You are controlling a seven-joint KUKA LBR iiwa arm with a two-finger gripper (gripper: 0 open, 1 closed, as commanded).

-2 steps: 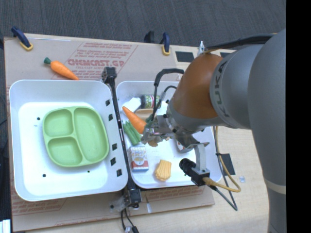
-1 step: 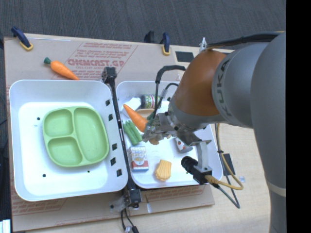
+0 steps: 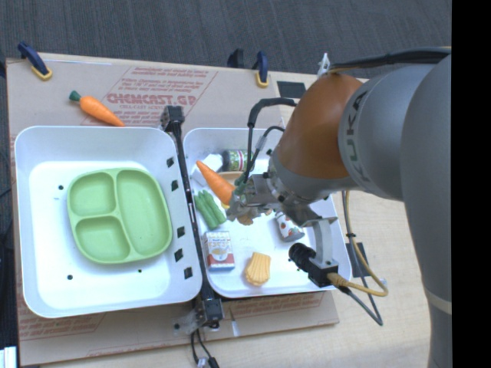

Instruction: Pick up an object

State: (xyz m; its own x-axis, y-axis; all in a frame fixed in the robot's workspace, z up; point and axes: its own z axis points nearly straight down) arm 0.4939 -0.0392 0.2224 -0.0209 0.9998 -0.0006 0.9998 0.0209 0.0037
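Note:
My gripper (image 3: 244,207) is low inside the right bin (image 3: 307,282), hanging from the big orange-banded wrist. Its tip sits just right of the orange carrot (image 3: 214,180) and the green bean pods (image 3: 208,208), close to both. A small brownish shape lies right at the tip; what it is cannot be made out. Nearer the front lie a small red and white box (image 3: 220,250) and a yellow corn piece (image 3: 258,268). A small can (image 3: 235,159) lies at the bin's back. A red and white item (image 3: 288,228) peeks out under the wrist.
The left bin (image 3: 46,282) holds a green divided plate (image 3: 119,215). A second carrot (image 3: 96,108) lies on the cardboard behind the bins. Clamps (image 3: 34,60) grip the cardboard's back edge. The arm covers the right bin's right half.

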